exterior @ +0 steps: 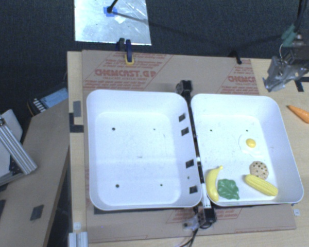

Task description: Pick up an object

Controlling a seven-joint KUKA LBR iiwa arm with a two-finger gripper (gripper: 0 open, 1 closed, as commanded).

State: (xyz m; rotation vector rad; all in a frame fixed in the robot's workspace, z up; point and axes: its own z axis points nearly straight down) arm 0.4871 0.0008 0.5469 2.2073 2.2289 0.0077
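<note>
- two shallow white bins sit side by side on a brown board; the left bin [136,148] has a bare floor, the right bin [224,112] carries all the small items.
- the gripper [274,81] hangs at the upper right, above the board and outside the right bin's far corner, well apart from every item (it is small and blurred, so i cannot tell how it is set).
- nothing shows in its grasp.
- in the right bin, along the near edge, a yellow banana [212,183] lies against the wall shared with the left bin.
- a green leafy piece [228,189] lies just beside the banana, touching it on its right.
- a yellow corn cob [261,185] lies tilted near the bin's near right corner.
- a round cookie [258,169] sits just behind the corn cob, about touching it.
- a fried egg [250,143] (white with a yellow yolk) lies farther back, near the right wall.
- an orange carrot [302,114] lies outside the bins, on the board at the right edge.
</note>
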